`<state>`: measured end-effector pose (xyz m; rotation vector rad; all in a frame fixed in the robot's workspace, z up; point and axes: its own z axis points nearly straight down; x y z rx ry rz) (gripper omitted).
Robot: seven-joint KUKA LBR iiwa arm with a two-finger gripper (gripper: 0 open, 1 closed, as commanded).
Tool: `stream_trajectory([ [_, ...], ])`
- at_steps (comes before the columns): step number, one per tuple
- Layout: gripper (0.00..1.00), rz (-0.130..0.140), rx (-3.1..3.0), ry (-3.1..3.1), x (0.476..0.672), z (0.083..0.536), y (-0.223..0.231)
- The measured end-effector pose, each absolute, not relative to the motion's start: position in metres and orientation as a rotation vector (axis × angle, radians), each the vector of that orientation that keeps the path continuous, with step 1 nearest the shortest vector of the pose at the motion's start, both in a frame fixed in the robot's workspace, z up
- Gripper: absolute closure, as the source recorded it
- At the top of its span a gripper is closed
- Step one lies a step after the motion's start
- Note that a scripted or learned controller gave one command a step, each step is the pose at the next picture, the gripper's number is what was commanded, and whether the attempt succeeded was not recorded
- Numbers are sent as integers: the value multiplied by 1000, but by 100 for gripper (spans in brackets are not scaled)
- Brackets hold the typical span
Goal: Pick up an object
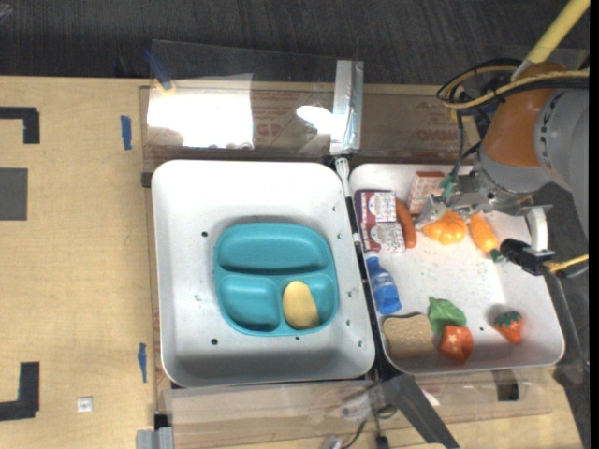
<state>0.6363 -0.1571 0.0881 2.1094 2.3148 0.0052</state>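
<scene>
While arm (547,134) overhangs right bin (538,297), jaws' state unclear; glossy orange pepper (445,229) beneath.

Wooden bench (65,279), 2 white bins (178,204)

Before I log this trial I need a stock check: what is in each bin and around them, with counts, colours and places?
White bins: 2, side by side on the bench.
Divided tray: 1, teal, in the left bin.
Potato: 1, yellow, in the tray's near right compartment.
Carton: 1, purple and white, right bin, far left.
Blue bottle: 1, right bin, along the left wall.
Bread slice: 1, tan, right bin, near left corner.
Red pepper: 1, green stem, beside the bread.
Strawberry: 1, red, near right corner.
Orange pepper: 1, right bin, far middle.
Carrot: 1, orange, right of that pepper.
Clear panel: 1, behind the bins.
Arm: 1, grey with orange band, over the right bin's far right.
</scene>
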Motion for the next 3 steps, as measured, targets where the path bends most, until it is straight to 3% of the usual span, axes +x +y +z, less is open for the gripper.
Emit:
stream_trajectory([
  [1, 100, 3, 2096, 2338, 665, 185, -84],
  [2, 100, -4, 2013, 2418, 594, 228, -36],
  [3, 100, -15, 2016, 2423, 593, 232, -36],
])
